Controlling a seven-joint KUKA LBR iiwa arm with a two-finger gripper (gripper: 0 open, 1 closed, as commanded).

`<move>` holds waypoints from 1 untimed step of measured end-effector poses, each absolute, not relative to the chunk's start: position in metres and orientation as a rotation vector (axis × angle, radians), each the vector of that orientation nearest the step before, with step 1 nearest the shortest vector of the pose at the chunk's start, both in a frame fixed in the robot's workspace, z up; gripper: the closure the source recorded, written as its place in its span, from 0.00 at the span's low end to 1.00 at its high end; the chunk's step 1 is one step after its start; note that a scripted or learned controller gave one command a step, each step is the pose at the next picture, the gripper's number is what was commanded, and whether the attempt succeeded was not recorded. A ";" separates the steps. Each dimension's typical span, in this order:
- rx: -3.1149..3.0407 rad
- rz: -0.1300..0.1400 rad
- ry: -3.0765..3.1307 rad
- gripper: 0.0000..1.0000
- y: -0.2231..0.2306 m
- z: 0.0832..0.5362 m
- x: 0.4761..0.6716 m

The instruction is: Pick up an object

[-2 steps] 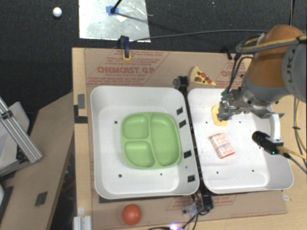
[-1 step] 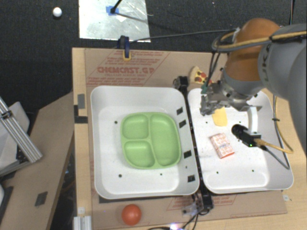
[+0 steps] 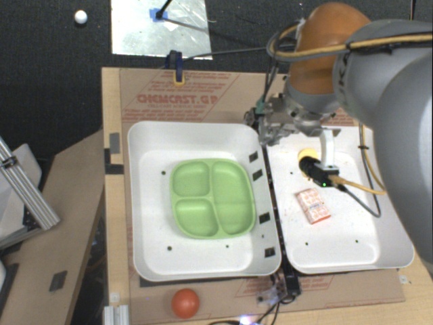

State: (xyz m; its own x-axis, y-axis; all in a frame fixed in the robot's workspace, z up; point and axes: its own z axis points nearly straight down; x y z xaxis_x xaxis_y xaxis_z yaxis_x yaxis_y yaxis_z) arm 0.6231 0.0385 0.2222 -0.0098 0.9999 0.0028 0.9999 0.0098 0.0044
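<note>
Hand point(image 3: 270, 128), camera view: I have it at the far end of the seam where the left bin point(image 3: 152, 181) meets the right bin point(image 3: 352, 239), low over the rims. Can't tell if it is spread or pressed together; wrist clutter hides that, and I see nothing pinched in it.

Nearest pick looks like the box point(image 3: 313, 205), small, red and white, lying flat on the right bin floor. From my hand it lies toward the near edge and a bit rightward, apart from the hand, not touching any wall. Its long axis runs roughly far-to-near, tilted slightly right at the near end, so I judge I'd close across the short sides.

Tray point(image 3: 212, 198), green, four compartments, sits mid left bin, on the other side of the seam. Orange ball point(image 3: 185, 302) rests on the worktop point(image 3: 203, 93) outside the bins, well apart from the hand.

My call: nothing grasped yet; the move is a reach nearward into the right bin.
</note>
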 end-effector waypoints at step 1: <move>2.211 0.007 2.232 1.00 0.095 0.218 0.649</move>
